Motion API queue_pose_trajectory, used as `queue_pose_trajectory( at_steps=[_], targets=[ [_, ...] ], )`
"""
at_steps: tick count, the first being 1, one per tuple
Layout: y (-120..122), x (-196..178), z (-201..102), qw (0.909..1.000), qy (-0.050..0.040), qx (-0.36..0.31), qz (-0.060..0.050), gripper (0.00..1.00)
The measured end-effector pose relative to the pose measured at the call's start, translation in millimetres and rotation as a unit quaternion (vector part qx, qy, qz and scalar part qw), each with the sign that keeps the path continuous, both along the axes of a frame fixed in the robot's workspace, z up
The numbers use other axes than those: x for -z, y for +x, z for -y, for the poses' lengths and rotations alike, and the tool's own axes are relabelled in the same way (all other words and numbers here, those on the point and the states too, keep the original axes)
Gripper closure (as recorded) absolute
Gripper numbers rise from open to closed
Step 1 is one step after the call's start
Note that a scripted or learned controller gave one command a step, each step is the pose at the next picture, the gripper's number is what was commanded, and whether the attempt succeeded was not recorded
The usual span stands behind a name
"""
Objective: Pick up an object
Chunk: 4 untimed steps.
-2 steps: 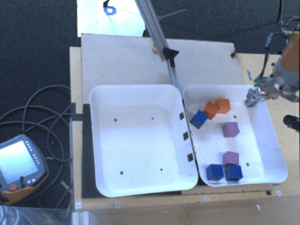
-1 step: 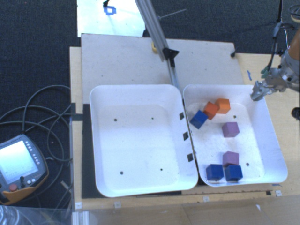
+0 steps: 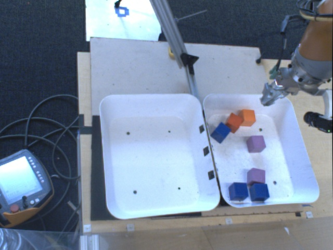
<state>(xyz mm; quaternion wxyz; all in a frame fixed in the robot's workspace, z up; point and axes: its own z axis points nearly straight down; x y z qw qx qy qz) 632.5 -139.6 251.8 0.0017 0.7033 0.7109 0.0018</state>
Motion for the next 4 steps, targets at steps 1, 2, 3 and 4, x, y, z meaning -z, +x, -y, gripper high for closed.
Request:
queue_pose_trajectory(
  at_steps=[1,2,3,4],
  targets=[
    [9.0,13.3,-52.5,1.0000,0.0008,0.000,-0.002,1.00],
    [24.7,19.6,-107.3,1.0000,0.0007,0.000,-0.001,1.00],
    [25.9,12.1,-169.0,1.0000,0.0011,-0.001,-0.001,1.00],
    [23.4,23.7,-224.1,1.0000,0.0011,0.000,-0.002,1.00]
  ],
)
